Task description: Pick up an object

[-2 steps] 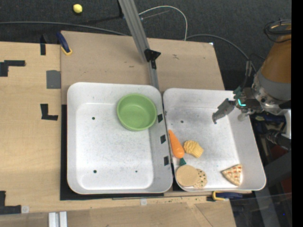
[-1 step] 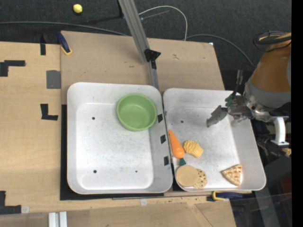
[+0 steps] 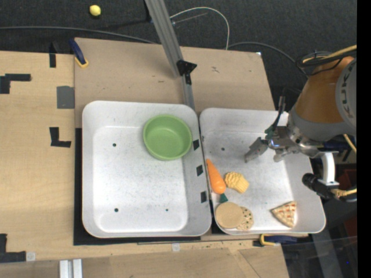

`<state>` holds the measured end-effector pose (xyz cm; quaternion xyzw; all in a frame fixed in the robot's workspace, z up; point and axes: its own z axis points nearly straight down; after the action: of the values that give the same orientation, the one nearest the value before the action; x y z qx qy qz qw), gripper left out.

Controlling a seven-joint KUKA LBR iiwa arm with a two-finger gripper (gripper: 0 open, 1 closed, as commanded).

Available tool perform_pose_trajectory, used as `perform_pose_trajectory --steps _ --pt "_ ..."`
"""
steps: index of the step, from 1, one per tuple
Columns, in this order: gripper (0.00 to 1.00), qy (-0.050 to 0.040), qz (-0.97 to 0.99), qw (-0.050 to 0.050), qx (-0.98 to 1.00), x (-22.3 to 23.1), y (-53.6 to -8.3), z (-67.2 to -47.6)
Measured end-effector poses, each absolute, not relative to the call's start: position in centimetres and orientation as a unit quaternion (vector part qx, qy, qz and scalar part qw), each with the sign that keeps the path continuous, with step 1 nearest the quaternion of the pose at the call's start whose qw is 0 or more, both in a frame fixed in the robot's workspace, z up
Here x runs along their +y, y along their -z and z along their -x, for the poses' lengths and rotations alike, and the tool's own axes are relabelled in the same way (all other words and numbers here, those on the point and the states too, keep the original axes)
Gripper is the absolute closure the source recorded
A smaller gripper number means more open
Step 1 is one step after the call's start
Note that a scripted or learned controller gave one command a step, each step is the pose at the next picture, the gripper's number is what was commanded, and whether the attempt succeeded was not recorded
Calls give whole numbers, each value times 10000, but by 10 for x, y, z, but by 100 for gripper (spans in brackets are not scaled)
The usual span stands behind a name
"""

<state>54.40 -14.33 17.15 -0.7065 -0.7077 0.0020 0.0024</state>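
Gripper: the gripper (image 3: 268, 150) was seen above the right bin (image 3: 232, 126), in its upper right part, with two dark fingers (image 3: 255, 150) spread apart and nothing between them.
Arm: the grey arm with its orange band (image 3: 322, 100) was seen reaching in from the right edge, over the right bin's far side.
Corn cob: a yellow toy corn cob (image 3: 236, 182) was found on the right bin's floor, below and left of the gripper, apart from it.
Carrot: an orange toy carrot (image 3: 215, 178) was laid just left of the corn cob, beside the bin's left wall, its green end toward the near side.
Cookie: a round tan cookie (image 3: 233, 216) was placed in the near left corner, just below the carrot.
Pizza slice: a toy pizza slice (image 3: 285, 214) was seen near the near right corner, well apart from the cookie.
Left bin: the left bin (image 3: 110, 172) was set touching the right one along their shared edge.
Green bowl: a green bowl (image 3: 167, 136) was seen upright in the left bin's upper right part.
Bench: the wooden bench (image 3: 35, 126) was seen under both bins.
Yellow ball: a small yellow ball (image 3: 95, 10) was seen on the dark floor beyond the bench.
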Motion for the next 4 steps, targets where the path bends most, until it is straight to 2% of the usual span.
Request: perform_pose_trajectory --steps 1,2,3,4 --pt "0 -26 7068 34 -7074 -148 -109 -541" --pt "100 -12 7063 17 -7079 -148 -122 -543" --pt "100 5 7067 -9 -7075 -145 -164 -542" --pt "100 12 7064 -23 -7078 -143 -227 -543"
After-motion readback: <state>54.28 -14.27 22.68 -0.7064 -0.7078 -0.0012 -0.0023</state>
